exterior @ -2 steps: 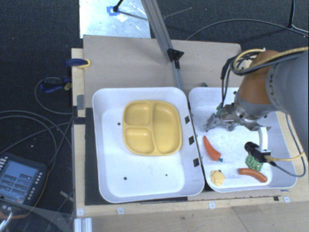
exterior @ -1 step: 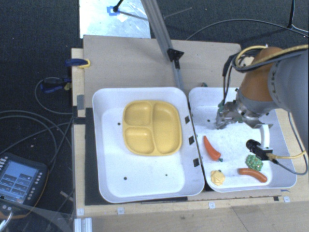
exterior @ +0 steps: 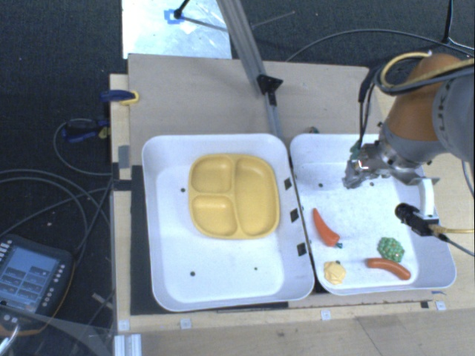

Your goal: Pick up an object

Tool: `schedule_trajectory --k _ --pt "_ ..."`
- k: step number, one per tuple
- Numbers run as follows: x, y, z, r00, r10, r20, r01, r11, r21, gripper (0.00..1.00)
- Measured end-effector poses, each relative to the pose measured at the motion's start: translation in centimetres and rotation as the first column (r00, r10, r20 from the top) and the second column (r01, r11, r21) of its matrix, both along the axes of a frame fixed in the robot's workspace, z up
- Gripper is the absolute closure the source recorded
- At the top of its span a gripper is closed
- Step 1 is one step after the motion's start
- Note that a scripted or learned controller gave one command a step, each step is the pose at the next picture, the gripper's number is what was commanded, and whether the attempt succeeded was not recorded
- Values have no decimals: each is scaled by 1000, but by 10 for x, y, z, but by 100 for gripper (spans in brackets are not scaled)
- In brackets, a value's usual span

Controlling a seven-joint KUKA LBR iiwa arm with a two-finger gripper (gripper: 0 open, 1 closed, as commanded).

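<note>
In the right bin [exterior: 319, 162] lie an orange carrot [exterior: 325, 228], a pale yellow lumpy piece [exterior: 335, 273], a green broccoli piece [exterior: 390, 248] and an orange-red sausage [exterior: 387, 268]. My gripper [exterior: 358, 173] hangs over the bin's upper right part, well above and away from all of them. Nothing shows between its fingers.
The left bin [exterior: 167, 273] holds a yellow divided plate [exterior: 234, 196]. A grey pole [exterior: 241, 32] slants down from the top to the bins' shared back edge. Cables and a handheld pendant [exterior: 26, 269] lie on the floor at left.
</note>
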State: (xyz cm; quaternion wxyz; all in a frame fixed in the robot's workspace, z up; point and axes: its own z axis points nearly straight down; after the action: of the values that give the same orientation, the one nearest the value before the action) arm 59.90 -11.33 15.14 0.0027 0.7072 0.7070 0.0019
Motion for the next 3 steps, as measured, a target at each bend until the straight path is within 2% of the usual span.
schedule_trajectory --k 1,2,3 --pt "3 3 65 1000 6 2 -6 1000 0 100" --pt "0 -6 122 1000 6 2 -6 1000 -1 100" --pt "-16 49 126 1000 11 -5 -11 1000 3 100"
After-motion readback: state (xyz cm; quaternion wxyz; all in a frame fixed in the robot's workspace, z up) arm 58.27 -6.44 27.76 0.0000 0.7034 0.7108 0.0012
